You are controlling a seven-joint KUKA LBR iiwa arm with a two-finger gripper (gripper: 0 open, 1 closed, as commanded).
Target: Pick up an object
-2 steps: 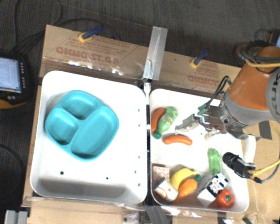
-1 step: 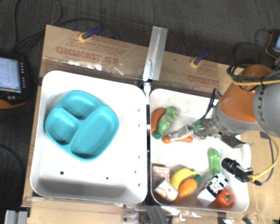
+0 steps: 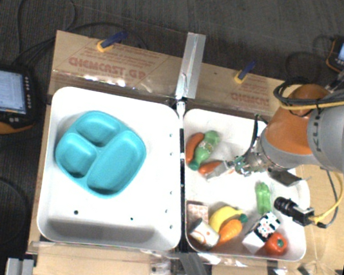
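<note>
Gripper (image 3: 240, 165) seemingly beside toy carrot (image 3: 210, 168)

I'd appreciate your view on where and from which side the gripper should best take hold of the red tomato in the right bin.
Probably from straight above, closing across the round body of the red tomato. It sits in the near right corner of the right bin, with the walls close on two sides and a black-and-white box against it, so side approaches look blocked.

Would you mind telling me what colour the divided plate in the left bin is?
The divided plate is turquoise blue, seen clearly in the camera view against the white left bin.
</note>
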